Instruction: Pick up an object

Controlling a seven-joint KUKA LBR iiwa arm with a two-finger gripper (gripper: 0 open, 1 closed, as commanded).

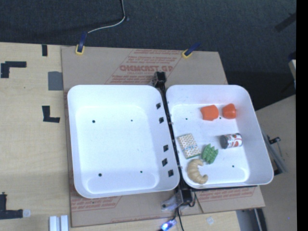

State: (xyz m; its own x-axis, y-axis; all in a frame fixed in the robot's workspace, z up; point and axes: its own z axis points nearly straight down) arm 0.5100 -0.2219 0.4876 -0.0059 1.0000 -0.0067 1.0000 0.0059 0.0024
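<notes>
Two white bins sit side by side on cardboard (pixel 144 66). The right bin (pixel 250 129) holds everything: an orange block (pixel 209 112) and an orange ball (pixel 229 110) at the far side, a can (pixel 231 141) on its side, a patterned packet (pixel 188 145), a green piece (pixel 210 154) and a croissant (pixel 197 172) nearest. The left bin (pixel 115 138) lies alongside.

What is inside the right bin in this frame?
The right bin holds two orange items, a small can, a patterned packet, a green toy and a croissant. Anything beneath them is covered.
</notes>
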